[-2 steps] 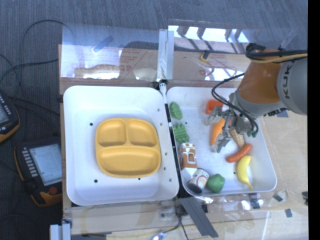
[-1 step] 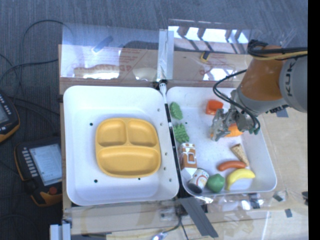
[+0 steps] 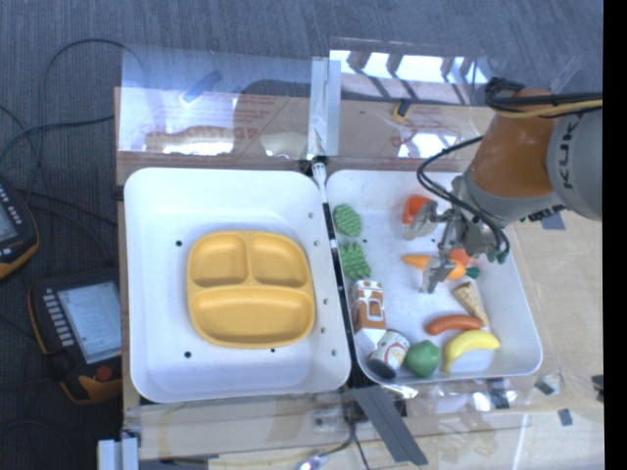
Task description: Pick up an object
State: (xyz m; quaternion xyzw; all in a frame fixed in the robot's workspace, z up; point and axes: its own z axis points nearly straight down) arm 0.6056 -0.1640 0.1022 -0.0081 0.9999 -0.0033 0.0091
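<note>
Arm (image 3: 529, 160) is reaching in from the right over the right bin (image 3: 524, 360), with the gripper (image 3: 449, 253) hanging low above the bin's upper middle. Fingers are spreading apart, pointing down-left, and nothing is sitting between them; an orange piece (image 3: 457, 259) is lying right at the fingertips, though contact is unclear. Red-orange item (image 3: 415, 207) is sitting just left of the gripper, and a carrot (image 3: 417, 260) is lying just below that. Cone (image 3: 470, 302) is lying just under the gripper, with a sausage (image 3: 453, 323) and a banana (image 3: 468, 346) lining up below it toward the bin's near edge. Two green pieces (image 3: 350, 238) are sitting along the bin's left wall, with a carton (image 3: 368, 305) below them, then a can (image 3: 389, 352) and a green ball (image 3: 423, 358) at the near-left corner. Left bin (image 3: 157, 204) is holding a yellow divided plate (image 3: 252, 288) at its centre.
</note>
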